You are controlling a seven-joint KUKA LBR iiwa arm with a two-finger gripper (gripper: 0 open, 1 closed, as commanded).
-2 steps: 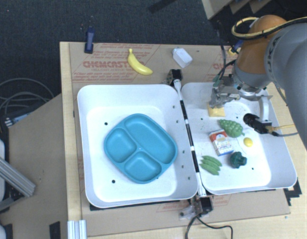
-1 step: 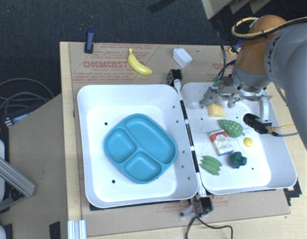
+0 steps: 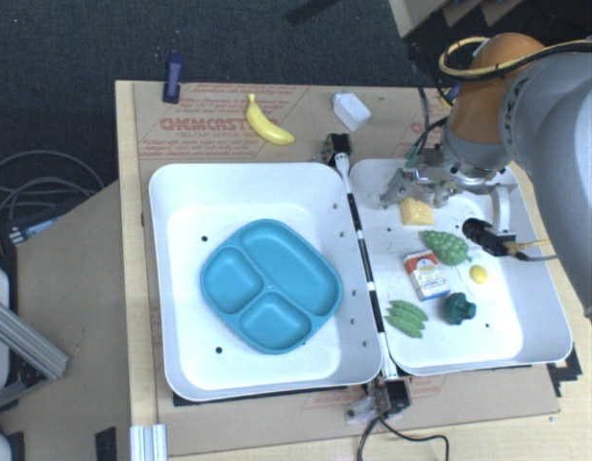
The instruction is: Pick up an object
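My gripper (image 3: 414, 194) hangs low over the far end of the right bin (image 3: 541, 329), fingers spread open. A pale yellow wedge (image 3: 417, 212) lies on the bin floor just in front of the fingertips, not gripped. Nearer the camera lie a bumpy green fruit (image 3: 446, 247), a small red, white and blue box (image 3: 428, 276), a little yellow ball (image 3: 479, 275), a dark green toy (image 3: 459, 308) and a green pea pod (image 3: 407, 317).
The left bin (image 3: 171, 200) holds a blue divided plate (image 3: 269, 284). On the bench behind the bins lie a yellow banana (image 3: 267, 123), a white block (image 3: 352, 111) and a small blue object (image 3: 172, 77). The arm enters from the upper right.
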